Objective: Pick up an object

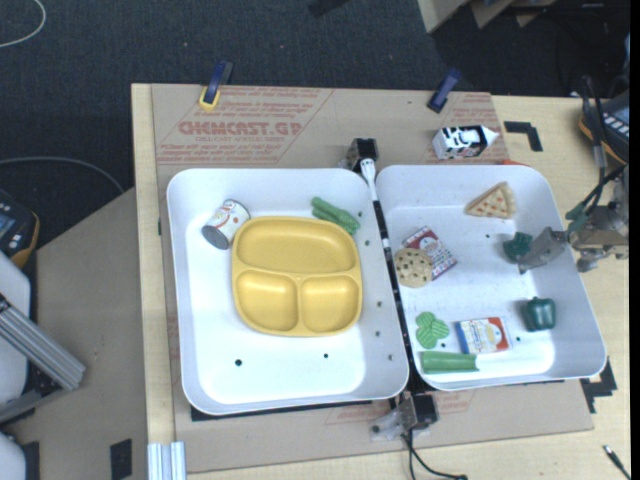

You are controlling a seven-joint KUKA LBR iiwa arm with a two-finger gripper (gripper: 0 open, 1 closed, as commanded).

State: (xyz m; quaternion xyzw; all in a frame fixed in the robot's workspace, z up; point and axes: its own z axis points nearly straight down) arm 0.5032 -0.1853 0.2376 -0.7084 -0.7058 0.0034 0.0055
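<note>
Two shallow white bins sit side by side on the counter [300, 113], seen from above at a slant.

Left bin [200, 348]: a yellow divided plate [297, 273] lies near the middle. A small can [224, 222] lies tipped on its side just beside the plate's upper-left corner. A green bean pod [334, 214] lies at the plate's upper-right edge.

Right bin [580, 343]: a waffle wedge [491, 202] lies toward the far side. A small red-and-white packet [430, 249] and a cookie [411, 266] lie touching each other near the bin's left wall. A green leafy piece [432, 328] lies lower down, with a small carton [481, 335] just beside it to the right and a long green piece [448, 362] lying flat beneath both. A green pepper [539, 314] rests near the right wall, apart from the others.

The end effector [524, 249] reaches in from the right edge over the right bin's right side, above the pepper and below the waffle wedge. Its tip appears dark green-grey. Whether it is parted or closed cannot be told at this resolution, and nothing is visibly held in it.

A black-and-white carton [464, 141] stands on the counter beyond the right bin's far edge. Two clamps [213, 85] grip the counter's far edge.
</note>
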